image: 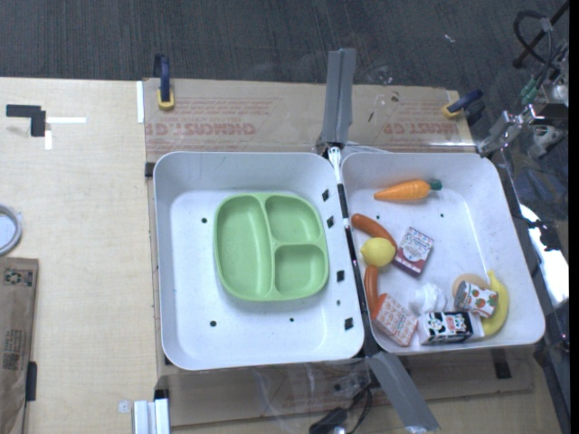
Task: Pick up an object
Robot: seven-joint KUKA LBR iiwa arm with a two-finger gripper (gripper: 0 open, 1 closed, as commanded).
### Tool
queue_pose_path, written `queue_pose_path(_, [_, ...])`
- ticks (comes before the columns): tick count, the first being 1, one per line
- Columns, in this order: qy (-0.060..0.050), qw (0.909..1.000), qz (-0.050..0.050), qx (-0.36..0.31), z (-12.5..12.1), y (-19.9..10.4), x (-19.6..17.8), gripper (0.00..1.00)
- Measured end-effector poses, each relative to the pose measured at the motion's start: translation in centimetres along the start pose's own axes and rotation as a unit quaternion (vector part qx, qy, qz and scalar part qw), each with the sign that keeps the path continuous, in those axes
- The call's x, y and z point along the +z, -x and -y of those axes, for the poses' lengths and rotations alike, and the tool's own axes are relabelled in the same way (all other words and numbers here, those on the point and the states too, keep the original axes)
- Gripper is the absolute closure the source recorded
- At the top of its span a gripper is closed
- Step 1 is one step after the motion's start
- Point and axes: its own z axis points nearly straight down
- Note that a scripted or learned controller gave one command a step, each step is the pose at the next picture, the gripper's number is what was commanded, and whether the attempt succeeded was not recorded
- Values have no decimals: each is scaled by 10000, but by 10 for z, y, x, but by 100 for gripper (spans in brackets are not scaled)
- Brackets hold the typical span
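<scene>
Nearest the lens, a black-and-white carton (447, 326) lies at the front edge of the right bin (519, 242), touching a red patterned box (394, 319) to its left and a banana (496, 305) that curves along its right. A small round snack pack (472, 293) rests against the banana, with a crumpled white wrapper (427, 297) just beside it. Further back, a lemon (378, 252) sits on two orange sausages (372, 262), next to a red-and-white packet (413, 250). A carrot (407, 190) lies alone near the bin's far wall. The left bin (176, 269) holds a green divided plate (270, 245), upright and centred. Part of the arm's hardware (529, 120) shows beyond the right bin's far corner, well apart from the objects; the gripper's state cannot be told.
</scene>
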Motion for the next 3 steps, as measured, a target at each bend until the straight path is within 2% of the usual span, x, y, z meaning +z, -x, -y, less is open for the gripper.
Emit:
queue_pose_path(1, [-1,9995,-4,-301,-21,-37,113,0])
queue_pose_path(2, [37,9807,7,-1955,41,-45,190,0])
queue_pose_path(3, [47,9680,13,-2508,78,-82,190,0])
